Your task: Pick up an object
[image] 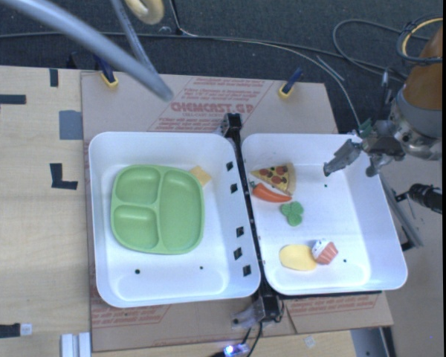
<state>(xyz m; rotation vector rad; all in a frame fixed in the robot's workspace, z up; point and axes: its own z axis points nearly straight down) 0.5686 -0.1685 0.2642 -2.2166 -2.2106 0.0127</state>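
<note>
The end effector [360, 158] hangs over the far right corner of the right shallow white plastic bin [357, 222], its two dark fingers [340, 160] splayed wide apart, and there is nothing between them. Behind it, the grey arm with its orange band [424, 88] comes in from the right edge.

Down in the right bin, the objects sit well clear of those fingers. At the far left of the bin lies a toy pizza slice with red dots [276, 176], and touching its near edge is an orange toy carrot [268, 193]. Just nearer than those sits a small green leafy toy vegetable [292, 213]. Nearer still, a rounded yellow toy piece [297, 257] lies with a small red-and-white toy [325, 251] pressed against its right side.

Over in the left shallow white plastic bin [163, 281], a light green plastic tray with three compartments [157, 208] lies flat, and a small yellow block [200, 175] sits at its far right corner. Both bins rest on a brown cardboard sheet [208, 103] on the light wood table [30, 199], with a black divider [241, 199] between them.
</note>
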